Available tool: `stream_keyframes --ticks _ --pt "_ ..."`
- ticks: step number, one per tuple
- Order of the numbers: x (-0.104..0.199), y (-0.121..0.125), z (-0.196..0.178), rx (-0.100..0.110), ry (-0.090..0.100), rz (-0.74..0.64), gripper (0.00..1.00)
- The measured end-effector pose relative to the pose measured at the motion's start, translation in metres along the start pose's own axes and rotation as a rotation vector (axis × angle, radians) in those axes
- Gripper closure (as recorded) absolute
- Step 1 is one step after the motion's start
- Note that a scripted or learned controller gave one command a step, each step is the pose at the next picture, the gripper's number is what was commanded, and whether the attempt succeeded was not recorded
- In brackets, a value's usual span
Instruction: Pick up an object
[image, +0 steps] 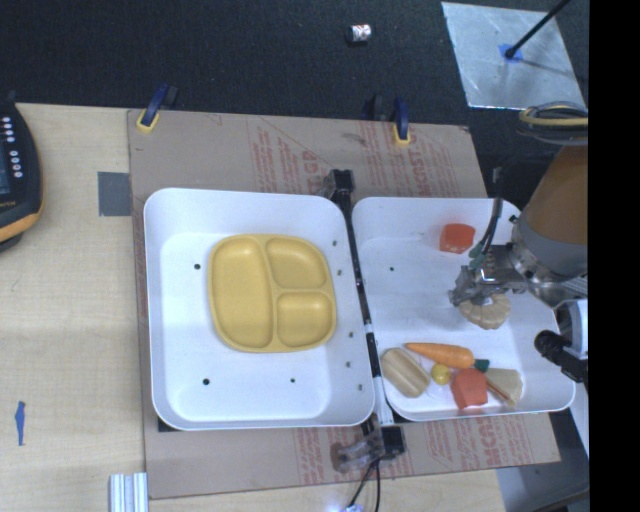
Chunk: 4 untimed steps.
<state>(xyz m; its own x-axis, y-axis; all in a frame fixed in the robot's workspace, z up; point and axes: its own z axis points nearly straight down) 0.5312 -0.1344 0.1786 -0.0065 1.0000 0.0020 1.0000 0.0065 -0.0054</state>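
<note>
The gripper (483, 290) hangs low in the right bin (400, 225), directly over a pale beige object (487, 314); its opening cannot be told. An orange block (457, 237), carrot (442, 353) and other toy foods lie nearby.

Brown cardboard sheet (250, 140) spread over wooden bench (60, 330), clipped along far edge by left clamp (153, 108) and right clamp (401, 125). Black-and-orange handset (15, 170) at left edge, grey tape patch (114, 193) near it.
</note>
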Motion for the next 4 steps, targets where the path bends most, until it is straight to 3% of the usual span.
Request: stream_keyframes --ticks 1,2,3,4 --pt "0.022 0.081 -0.071 -0.015 -0.004 -0.003 1.0" --pt "0.071 0.07 -0.01 0.004 0.0 -0.002 1.0" --pt "0.09 0.068 -0.039 -0.005 -0.002 0.0 1.0" --pt "0.167 0.012 -0.041 0.004 0.0 -0.005 1.0"
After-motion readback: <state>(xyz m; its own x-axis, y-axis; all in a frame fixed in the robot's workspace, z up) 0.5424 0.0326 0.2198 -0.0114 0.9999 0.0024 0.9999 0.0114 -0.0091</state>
